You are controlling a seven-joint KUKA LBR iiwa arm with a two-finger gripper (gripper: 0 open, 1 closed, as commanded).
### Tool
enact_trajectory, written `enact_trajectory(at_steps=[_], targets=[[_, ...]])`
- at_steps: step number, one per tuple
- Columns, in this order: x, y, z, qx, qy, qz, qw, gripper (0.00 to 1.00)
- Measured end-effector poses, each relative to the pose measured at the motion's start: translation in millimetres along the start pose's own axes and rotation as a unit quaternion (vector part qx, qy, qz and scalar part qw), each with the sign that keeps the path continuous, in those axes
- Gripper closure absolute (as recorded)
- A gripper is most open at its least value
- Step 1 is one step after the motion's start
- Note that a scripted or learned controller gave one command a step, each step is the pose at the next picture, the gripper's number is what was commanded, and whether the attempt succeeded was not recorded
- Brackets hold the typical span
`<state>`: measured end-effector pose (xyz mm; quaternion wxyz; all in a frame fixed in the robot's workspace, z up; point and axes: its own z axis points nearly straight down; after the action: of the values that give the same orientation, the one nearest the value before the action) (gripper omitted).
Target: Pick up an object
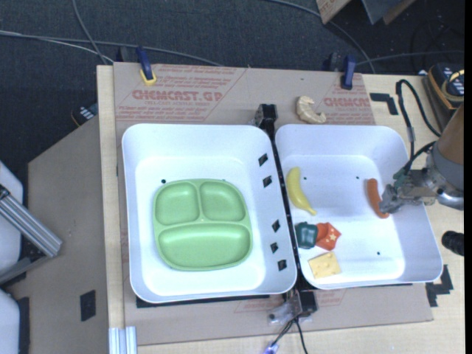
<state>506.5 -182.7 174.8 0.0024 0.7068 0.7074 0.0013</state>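
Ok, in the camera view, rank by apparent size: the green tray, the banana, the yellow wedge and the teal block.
1. Green tray, by far the largest.
2. Banana.
3. Yellow wedge.
4. Teal block, though partly overlapped by the red block, so its place against the wedge is unsure.
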Motion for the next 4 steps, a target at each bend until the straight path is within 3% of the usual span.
enact_trajectory(at_steps=[1,4], targets=[[-0.3,1.5,-33.2,0.000,0.000,0.000,1.0000,1.00],[164.9,24.9,-60.9,0.002,0.002,-0.003,1.0000,1.00]])
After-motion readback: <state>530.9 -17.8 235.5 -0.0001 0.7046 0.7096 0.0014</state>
